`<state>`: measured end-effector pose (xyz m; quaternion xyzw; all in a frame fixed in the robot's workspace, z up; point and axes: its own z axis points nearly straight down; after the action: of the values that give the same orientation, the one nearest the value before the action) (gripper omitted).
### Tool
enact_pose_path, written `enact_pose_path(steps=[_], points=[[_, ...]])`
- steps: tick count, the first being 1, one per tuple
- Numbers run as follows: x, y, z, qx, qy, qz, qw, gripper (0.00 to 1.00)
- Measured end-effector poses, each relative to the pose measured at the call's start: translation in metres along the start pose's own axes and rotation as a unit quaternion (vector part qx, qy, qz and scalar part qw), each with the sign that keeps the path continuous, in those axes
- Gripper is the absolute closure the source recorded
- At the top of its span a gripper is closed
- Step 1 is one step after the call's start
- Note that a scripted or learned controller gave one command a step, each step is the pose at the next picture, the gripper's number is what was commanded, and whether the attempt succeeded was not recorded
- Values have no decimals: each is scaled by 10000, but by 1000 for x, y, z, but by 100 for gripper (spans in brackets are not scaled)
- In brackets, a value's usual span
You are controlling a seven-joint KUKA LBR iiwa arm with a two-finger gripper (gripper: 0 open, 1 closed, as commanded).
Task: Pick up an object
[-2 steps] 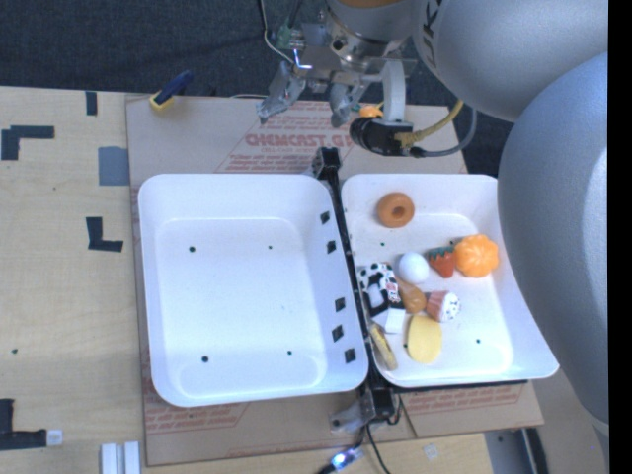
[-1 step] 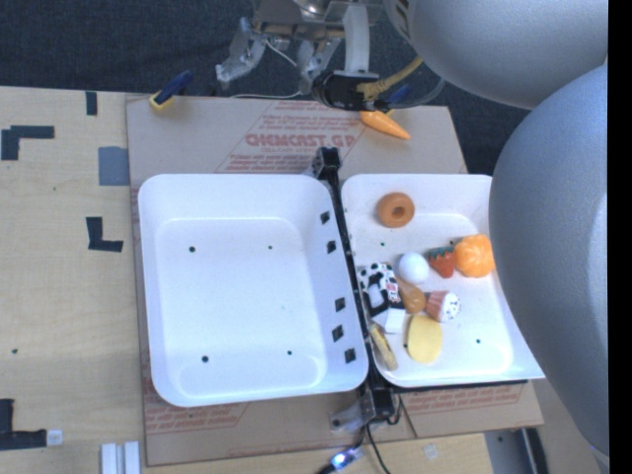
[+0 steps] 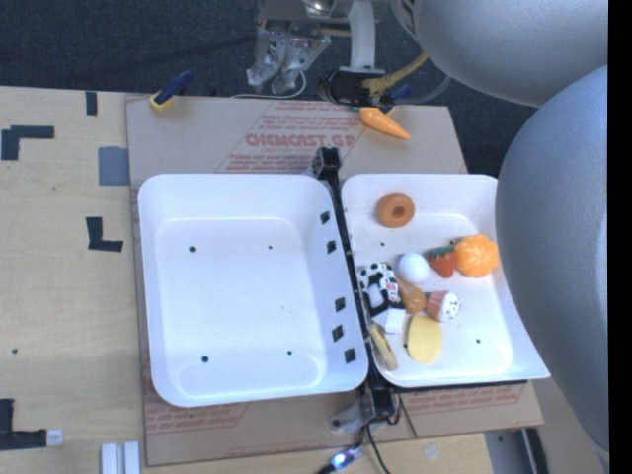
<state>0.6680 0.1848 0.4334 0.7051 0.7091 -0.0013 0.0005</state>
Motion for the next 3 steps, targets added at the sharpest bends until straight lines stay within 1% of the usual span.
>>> enact_pose_path(steps=[1, 2, 3], points=[[-48, -10, 110, 60, -13, 45, 10000, 100], [41, -1, 209, 24, 11, -10, 10000, 100], [49, -3, 351, 59, -10, 8, 10000, 100]])
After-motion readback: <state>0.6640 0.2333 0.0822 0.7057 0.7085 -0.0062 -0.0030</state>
